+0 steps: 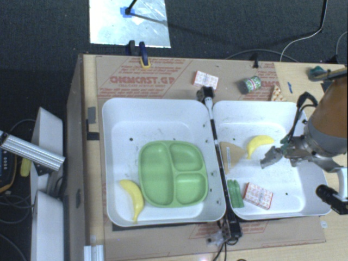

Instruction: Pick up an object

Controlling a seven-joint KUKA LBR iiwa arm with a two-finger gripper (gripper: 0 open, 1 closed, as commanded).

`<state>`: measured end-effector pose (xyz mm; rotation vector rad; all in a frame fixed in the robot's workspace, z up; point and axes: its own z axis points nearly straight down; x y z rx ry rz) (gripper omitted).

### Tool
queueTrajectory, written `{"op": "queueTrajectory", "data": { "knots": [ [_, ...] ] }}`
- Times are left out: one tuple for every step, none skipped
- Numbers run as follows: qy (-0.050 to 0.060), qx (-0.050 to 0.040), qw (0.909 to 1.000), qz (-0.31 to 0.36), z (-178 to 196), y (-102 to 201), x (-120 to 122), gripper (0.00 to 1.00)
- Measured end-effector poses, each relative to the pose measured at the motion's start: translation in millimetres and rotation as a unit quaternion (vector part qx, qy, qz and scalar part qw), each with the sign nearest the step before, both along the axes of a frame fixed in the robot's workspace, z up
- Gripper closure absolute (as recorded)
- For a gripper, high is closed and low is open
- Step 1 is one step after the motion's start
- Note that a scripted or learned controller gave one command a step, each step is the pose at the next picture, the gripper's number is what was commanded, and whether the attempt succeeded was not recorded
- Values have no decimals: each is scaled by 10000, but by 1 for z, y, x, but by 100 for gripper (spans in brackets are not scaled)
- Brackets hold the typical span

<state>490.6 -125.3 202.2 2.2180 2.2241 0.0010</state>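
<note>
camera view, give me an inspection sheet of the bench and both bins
surface: cardboard-topped bench bearing a left bin and a right bin.
job's things: left bin: green divided plate, banana. Right bin: banana, green block, red-patterned card, tan wedge.
clutter: small tin and printed packet on the bench behind the bins.
grippers: gripper low over the right bin beside the banana, holding nothing visible.
cables: black cable across the floor.
surroundings: dark carpet, shiny sheet.

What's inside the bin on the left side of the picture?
The left bin holds a green divided plate and a banana beside it. Whatever lies beneath the plate is covered.
</note>
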Motion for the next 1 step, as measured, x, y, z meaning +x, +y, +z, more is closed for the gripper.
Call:
{"op": "queueTrajectory", "data": {
  "knots": [
    [3,-6,10000,-12,-115,-77,-4,0]
  ]
}}
